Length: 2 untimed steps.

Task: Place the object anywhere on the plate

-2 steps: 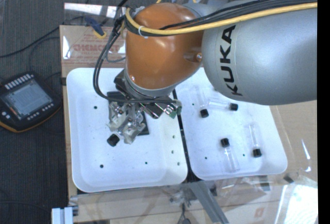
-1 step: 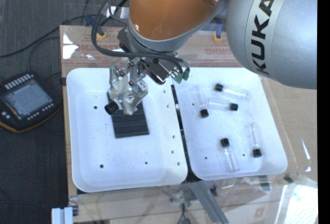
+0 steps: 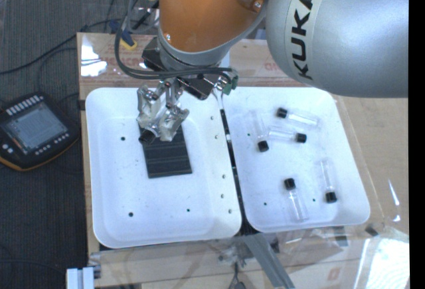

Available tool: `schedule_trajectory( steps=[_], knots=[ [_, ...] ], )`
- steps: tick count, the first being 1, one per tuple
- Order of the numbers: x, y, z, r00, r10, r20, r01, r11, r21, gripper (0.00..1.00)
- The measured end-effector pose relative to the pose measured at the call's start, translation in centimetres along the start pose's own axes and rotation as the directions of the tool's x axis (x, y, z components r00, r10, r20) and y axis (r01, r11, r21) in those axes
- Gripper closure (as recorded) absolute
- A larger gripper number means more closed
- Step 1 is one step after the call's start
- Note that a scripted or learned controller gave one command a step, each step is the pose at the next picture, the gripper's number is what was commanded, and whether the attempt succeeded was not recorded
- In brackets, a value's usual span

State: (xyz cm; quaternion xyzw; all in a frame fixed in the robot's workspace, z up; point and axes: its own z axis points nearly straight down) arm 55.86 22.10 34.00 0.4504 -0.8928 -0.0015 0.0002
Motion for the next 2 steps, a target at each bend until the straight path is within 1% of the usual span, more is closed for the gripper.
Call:
schedule_trajectory(
  steps=[1, 2],
  knots=[
    [-4.5, -6.9, 5.0, 0.996, -0.087, 0.002, 0.087, 0.996, -0.001, 1.0],
    [-6.9, -8.2, -1.0, 0.985, 0.171, 0.005, -0.171, 0.985, -0.001, 1.0]
  ],
)
